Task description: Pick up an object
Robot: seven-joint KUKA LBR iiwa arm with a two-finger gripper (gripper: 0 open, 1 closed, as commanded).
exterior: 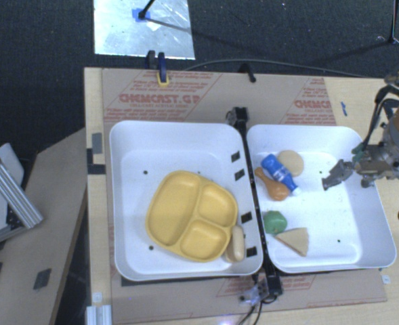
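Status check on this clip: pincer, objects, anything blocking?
Pincer over right bin, nothing held. Blue bottle, carrot, green piece lie to its left. Nothing blocking.

Brown sheet under the bins carried red print "CHEMCAST GP" at upper left, by the left bin's far rim; a second red mark of the same look sat at upper right, partly cut off and unreadable; no other legible text.
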